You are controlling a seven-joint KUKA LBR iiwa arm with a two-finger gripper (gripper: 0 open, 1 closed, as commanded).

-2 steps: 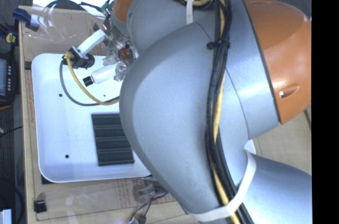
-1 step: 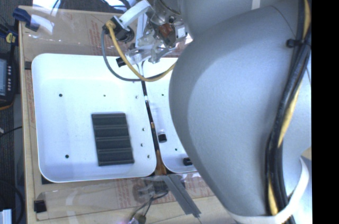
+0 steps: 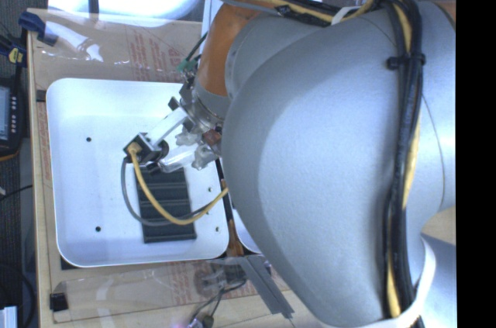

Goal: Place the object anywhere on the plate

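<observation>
The hand (image 3: 195, 154) is hovering over the bin (image 3: 81, 187), close to its right rim; whether it is wide or narrow I cannot tell. Just below and left of the hand, a dark ribbed slab (image 3: 167, 206) is lying flat in the bin. Farther left, open white floor is stretching to the rims. To the hand's right, the arm (image 3: 333, 148) is covering most of the desk (image 3: 116, 284).

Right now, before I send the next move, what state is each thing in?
Left bin: sits level on the bench, holding one item.
Dark ribbed slab: lies flat in that bin, toward its lower right corner in the view.
Pincer: low over the slab's upper end; contact cannot be told.
Right bin: mostly hidden under the arm.
</observation>
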